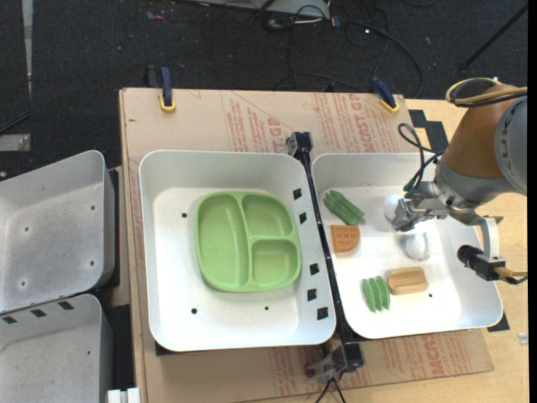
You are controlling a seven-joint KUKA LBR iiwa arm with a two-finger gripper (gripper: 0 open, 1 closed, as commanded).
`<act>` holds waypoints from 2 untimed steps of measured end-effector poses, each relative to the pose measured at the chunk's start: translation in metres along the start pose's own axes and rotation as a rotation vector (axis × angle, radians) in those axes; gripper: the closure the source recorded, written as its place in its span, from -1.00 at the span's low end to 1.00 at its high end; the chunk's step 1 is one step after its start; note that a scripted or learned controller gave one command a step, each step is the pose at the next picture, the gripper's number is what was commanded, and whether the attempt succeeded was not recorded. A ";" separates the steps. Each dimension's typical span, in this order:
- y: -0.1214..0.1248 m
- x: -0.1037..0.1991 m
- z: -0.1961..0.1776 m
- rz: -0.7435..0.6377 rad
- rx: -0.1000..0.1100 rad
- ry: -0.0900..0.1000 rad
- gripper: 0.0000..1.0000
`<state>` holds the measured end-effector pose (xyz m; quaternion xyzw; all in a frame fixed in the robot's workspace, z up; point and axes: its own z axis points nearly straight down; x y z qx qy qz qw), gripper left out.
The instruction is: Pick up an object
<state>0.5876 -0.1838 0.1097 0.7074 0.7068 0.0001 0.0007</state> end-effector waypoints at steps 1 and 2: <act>0.004 0.000 -0.062 -0.003 -0.002 0.000 1.00; 0.005 0.000 -0.114 -0.004 -0.002 -0.001 1.00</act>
